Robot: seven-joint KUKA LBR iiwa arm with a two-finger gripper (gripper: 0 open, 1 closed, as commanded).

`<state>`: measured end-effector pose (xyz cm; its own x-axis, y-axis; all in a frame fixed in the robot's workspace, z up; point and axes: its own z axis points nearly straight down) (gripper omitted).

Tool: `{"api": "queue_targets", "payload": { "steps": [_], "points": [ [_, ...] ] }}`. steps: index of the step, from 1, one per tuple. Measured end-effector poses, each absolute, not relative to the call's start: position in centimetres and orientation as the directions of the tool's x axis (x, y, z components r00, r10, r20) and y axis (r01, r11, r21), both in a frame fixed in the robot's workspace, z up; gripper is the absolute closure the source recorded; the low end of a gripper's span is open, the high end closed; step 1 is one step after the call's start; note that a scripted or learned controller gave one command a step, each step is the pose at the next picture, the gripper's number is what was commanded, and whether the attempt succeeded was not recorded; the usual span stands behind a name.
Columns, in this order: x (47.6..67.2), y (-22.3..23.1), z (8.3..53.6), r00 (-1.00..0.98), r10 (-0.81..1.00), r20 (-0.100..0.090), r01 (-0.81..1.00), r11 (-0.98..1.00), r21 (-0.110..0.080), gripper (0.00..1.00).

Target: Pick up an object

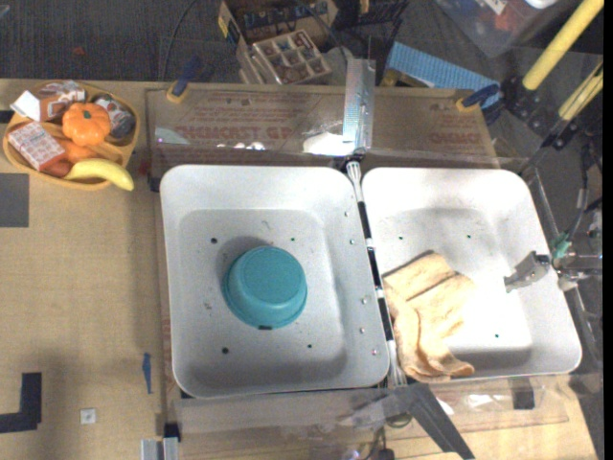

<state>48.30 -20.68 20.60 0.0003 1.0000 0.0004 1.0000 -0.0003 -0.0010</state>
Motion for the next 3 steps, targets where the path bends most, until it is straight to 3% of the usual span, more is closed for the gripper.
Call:
{"api": "queue_targets", "payload": {
  "steps": [1,2,3],
  "points": [
    [52.3,-13.6,11.9,0.056,0.998,0.000,0.998,-0.056,-0.001,0.00],
    [56.6,-20.6,8.8,-0.179,0.984,-0.004,0.984,0.179,0.007,0.00],
    [62.0,-15.0,8.9,-0.343,0.939,-0.006,0.939,0.343,0.009,0.00]
  ]
}}
